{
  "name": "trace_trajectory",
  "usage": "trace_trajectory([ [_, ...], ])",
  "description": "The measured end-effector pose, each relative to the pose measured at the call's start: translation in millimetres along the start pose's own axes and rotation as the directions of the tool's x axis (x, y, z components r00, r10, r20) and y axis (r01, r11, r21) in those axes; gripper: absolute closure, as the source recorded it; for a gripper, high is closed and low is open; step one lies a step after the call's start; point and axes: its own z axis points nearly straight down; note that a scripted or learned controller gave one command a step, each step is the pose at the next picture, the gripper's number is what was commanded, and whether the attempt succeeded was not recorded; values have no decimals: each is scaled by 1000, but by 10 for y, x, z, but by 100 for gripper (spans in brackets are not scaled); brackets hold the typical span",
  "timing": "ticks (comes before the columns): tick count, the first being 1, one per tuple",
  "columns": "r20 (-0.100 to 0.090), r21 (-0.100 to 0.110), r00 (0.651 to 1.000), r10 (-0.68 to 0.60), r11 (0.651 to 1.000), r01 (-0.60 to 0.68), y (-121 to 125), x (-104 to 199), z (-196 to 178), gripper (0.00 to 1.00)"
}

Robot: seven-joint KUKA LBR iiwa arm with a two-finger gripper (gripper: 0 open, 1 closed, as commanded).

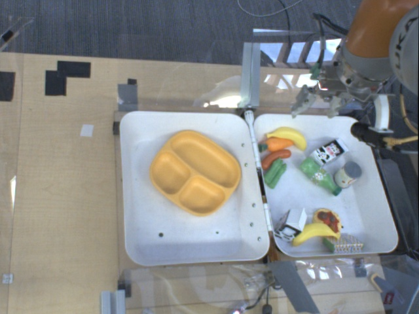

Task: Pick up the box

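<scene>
Two shallow white bins with rounded corners are seated side by side on the bench. The left bin (pixel 141 241) carries a smooth yellow-orange plate (pixel 195 171), moulded into three compartments. The right bin (pixel 383 231) holds assorted small items: a glossy yellow banana (pixel 286 136) at the upper left, an orange carrot-shaped piece (pixel 277 145) and a green oblong piece (pixel 274 173) just below it, a green packet (pixel 319 174), a grey cylindrical can (pixel 347 173), a second banana (pixel 311 234) and a small white and black carton (pixel 290 224) near the front wall.

The box (pixel 327 153), a small rectangular carton printed in black and white, is found in the upper middle of the right bin, between the banana and the can, lying tilted.

The gripper (pixel 315 102) is positioned above the rear wall of the right bin. Two thin fingers are seen spread apart, with nothing between them and nothing touched. The box lies below and slightly to the right of the gripper in the view, well apart from it.
</scene>
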Motion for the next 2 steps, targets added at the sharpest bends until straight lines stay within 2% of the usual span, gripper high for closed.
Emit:
trace_trajectory([
  [1, 0, -6, 1000, -5, 1000, 5, 17, 16, -123, 100],
  [2, 0, -2, 983, 185, 983, -185, 105, 423, -770, 100],
])
